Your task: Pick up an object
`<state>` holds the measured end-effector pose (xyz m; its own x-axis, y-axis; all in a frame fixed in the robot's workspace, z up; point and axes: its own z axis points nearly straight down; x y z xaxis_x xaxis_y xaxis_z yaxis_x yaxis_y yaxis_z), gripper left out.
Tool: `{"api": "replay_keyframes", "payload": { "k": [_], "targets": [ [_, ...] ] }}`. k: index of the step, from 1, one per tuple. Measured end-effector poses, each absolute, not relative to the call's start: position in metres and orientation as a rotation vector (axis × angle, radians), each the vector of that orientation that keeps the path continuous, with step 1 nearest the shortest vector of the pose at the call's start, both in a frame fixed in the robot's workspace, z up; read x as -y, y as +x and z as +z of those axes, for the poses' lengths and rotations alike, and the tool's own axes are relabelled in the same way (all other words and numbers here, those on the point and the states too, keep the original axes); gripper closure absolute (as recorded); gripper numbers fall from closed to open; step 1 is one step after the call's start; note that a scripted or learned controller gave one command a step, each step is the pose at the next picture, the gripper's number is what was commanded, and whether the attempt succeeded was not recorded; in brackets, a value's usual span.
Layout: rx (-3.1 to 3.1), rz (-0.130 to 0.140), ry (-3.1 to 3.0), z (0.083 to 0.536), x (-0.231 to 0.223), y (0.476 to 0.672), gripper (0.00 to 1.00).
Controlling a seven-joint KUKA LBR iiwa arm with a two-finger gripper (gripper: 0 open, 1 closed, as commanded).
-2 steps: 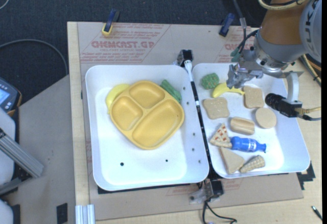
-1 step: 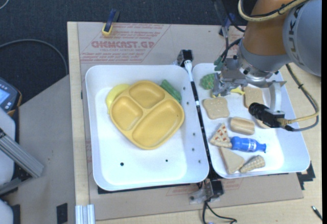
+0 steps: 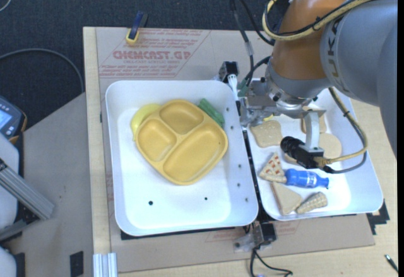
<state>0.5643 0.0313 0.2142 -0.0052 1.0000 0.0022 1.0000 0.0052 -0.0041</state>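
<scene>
My gripper (image 3: 252,116) hangs low over the near-left corner of the right bin (image 3: 365,188), close to the wall between the two bins. Just below it lies a tan slice of toast (image 3: 268,133). Further down the right bin are a pizza slice (image 3: 273,170), a blue bottle (image 3: 305,178), a triangular piece of bread (image 3: 285,197) and an ice-cream cone (image 3: 312,202). A round tan biscuit (image 3: 330,145) lies to the right, partly behind the arm's cable. The grey and orange arm covers the upper part of this bin.
The left bin (image 3: 120,162) holds a yellow divided tray (image 3: 182,141), with a yellow object (image 3: 142,116) peeking out at its upper left and a green object (image 3: 211,111) at its upper right. A blue and yellow clip (image 3: 134,29) lies on the cardboard behind.
</scene>
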Motion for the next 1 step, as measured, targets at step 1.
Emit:
{"api": "replay_keyframes", "payload": {
  "k": [1],
  "targets": [
    [2.224,0.002,-2.213,0.2167,-0.0810,0.5422,1.00]
  ]
}}
